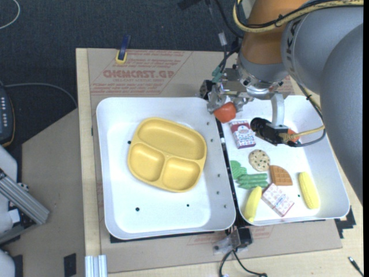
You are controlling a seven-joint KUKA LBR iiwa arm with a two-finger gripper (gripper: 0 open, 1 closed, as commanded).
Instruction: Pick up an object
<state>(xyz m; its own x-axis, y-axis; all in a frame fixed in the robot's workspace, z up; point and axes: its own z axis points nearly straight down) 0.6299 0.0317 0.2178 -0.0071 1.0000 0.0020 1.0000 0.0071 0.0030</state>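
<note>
Pincer [226, 101] hangs low at the divider between the bins, a red tomato-like toy [226, 112] just under its tip; whether it grips the toy cannot be told. Left bin [109, 154] holds a yellow divided tray [166, 153]. Right bin [337, 201] holds a card box [243, 134], green pods [249, 178], a cookie [260, 160]. Judged from this, nothing is clearly lifted yet.

yellow tray [167, 154], red tomato [226, 112], speckled tan cookie [259, 160], green beans [248, 178]
</note>
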